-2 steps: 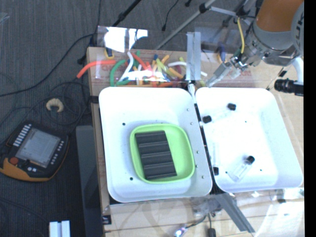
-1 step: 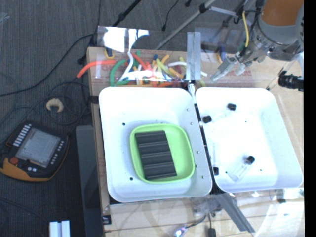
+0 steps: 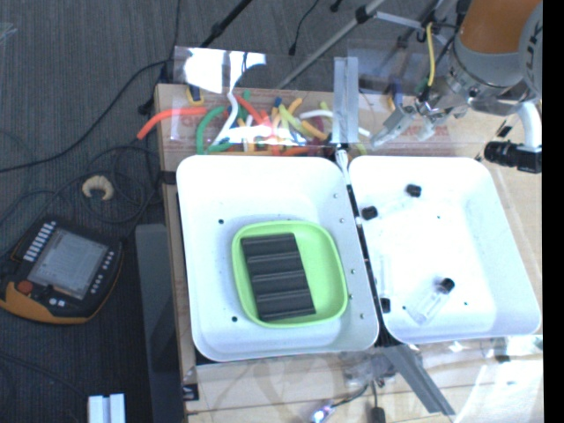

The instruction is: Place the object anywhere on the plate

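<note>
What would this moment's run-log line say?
arm: raised behind right bin | gripper: nothing seen held | grey ridged block: on green plate, left bin

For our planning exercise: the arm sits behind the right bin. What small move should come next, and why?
Probably swing the gripper forward over the clear vial near the right bin front; it lies loose, far from the green plate.

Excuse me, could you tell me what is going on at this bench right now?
A grey arm with an orange band hangs above the far edge of the right white bin. A small clear bottle with a black cap lies in that bin. The green square plate in the left white bin already carries a dark ridged block.
</note>
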Robot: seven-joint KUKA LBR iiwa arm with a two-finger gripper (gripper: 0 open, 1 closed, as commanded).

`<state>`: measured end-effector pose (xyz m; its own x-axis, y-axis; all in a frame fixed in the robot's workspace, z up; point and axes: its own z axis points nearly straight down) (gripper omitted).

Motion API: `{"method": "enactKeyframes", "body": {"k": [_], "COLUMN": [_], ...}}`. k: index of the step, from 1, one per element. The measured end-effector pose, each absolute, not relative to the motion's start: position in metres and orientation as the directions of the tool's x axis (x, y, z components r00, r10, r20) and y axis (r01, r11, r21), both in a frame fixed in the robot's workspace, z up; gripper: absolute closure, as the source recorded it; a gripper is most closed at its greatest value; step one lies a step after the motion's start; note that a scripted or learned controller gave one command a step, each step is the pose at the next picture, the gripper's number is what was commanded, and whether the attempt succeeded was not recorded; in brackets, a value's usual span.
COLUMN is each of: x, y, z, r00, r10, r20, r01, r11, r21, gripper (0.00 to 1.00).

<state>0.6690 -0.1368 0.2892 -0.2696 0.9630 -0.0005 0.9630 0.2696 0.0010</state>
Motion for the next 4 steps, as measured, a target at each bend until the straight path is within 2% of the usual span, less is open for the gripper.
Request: {"method": "enactKeyframes", "body": {"k": [1, 2, 3, 4], "x": [0.669, 0.669, 0.669, 0.652], "y": [-0.105, -0.108, -0.087, -0.116], "z": [0.301, 0.319, 0.398, 0.435], "r00": [-0.178, -0.075, 0.083, 0.227], "r10": [0.984, 0.997, 0.997, 0.974], "r20": [-0.001, -0.001, -0.003, -0.002], "r01": [0.984, 0.997, 0.997, 0.974], "r11": [0.178, 0.075, -0.083, -0.227], "r21": [0.002, 0.001, 0.001, 0.002], "gripper": [0.0, 0.0, 0.0, 0.0]}}
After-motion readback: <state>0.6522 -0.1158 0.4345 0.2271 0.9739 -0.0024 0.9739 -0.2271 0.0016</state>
